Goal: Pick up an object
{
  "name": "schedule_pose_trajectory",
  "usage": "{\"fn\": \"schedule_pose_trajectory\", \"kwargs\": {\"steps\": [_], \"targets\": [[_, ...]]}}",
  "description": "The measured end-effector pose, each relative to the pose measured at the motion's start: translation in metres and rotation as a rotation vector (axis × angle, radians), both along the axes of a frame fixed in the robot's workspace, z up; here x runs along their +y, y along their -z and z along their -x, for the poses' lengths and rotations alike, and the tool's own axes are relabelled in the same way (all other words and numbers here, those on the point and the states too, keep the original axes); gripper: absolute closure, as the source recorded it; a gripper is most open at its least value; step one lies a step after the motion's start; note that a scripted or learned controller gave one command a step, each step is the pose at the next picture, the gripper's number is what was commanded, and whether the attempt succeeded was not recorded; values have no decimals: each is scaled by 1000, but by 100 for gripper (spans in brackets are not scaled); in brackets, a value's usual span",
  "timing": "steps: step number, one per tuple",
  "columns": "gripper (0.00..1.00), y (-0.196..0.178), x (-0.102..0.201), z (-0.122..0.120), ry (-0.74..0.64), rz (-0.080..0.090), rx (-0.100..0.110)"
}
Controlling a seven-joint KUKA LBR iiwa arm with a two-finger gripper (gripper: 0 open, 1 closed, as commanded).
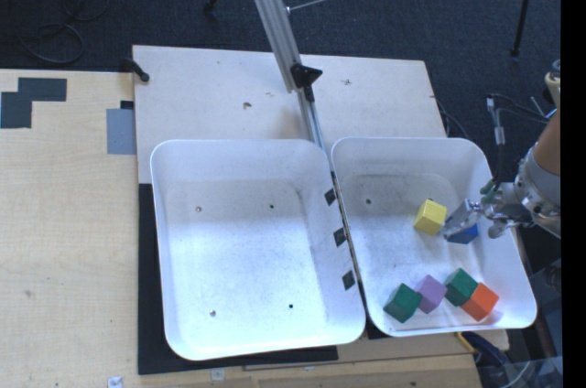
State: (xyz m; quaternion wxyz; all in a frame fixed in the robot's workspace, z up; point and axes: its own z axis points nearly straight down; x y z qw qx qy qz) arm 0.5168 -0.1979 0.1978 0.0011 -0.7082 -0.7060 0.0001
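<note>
gripper (465, 221) over right bin (403, 159), finger state cannot be told | blue block (463, 235) just beneath tips | yellow cube (430, 217) just left | green, purple, orange blocks nearer the camera

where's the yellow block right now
The yellow cube-shaped block sits in the right white bin, near its middle, just left of the gripper and a small blue block.

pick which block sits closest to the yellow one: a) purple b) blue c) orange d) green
b, the blue block lies just right of the yellow block in the right bin, while the others cluster near its front edge.
</note>
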Motion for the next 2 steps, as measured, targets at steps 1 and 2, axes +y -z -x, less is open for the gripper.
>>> {"fn": "schedule_pose_trajectory", "kwargs": {"steps": [1,2], "targets": [[0,80,-12,-36,-3,6,-12],[0,108,-5,-82,-6,1,-2]]}}
